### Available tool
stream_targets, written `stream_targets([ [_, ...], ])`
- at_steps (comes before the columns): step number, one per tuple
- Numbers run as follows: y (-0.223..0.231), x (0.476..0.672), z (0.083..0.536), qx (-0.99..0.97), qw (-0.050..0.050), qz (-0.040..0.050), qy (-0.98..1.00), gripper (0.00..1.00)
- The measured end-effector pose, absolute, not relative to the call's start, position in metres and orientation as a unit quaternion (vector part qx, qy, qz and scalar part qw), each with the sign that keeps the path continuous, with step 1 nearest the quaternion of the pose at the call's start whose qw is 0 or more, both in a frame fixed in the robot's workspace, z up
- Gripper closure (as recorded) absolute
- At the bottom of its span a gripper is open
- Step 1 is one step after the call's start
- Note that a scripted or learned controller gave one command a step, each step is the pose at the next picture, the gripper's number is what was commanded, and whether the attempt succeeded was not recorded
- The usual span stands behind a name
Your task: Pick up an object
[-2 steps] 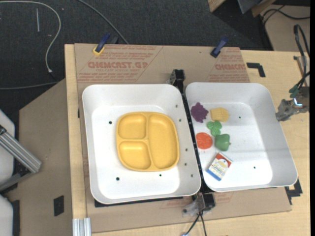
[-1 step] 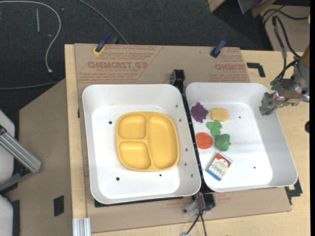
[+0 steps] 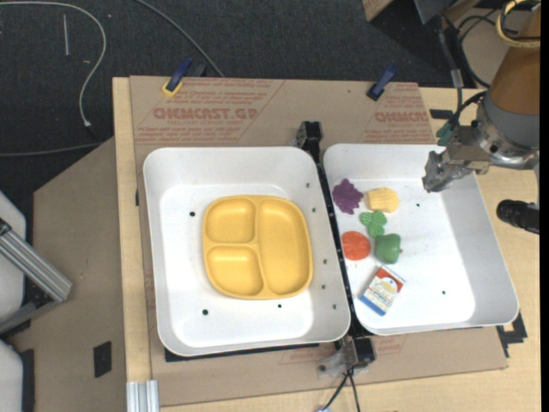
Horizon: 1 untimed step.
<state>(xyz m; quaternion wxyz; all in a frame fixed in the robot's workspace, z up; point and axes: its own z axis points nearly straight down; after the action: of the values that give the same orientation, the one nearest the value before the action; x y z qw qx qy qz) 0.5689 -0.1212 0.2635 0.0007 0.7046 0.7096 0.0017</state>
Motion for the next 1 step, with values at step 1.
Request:
stream_targets([
  [1,-0.0703,0.5883,0.2644,0.705,0.001,0.0016,0.709,1.00],
])
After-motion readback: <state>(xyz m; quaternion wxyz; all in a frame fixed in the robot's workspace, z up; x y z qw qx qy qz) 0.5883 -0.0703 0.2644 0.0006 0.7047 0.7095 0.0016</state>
